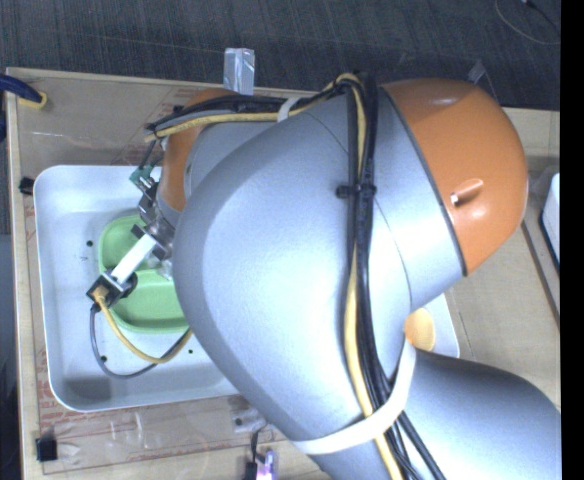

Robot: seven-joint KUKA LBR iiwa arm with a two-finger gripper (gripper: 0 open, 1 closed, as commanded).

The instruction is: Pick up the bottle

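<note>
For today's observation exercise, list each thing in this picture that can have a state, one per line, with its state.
Grey robot arm with orange band: reaching over the left bin, covering much of it.
Shallow white plastic bin on the left: holding a green item, partly hidden by the arm.
Light green plastic item: lying in the bin, partly under the arm.
Yellow cable: hanging in a loop over the bin floor.

no readable text, labels, brands, numbers or signs anywhere

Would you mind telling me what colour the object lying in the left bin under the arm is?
Light green; the object shows in the camera view, partly hidden by the arm.
</note>
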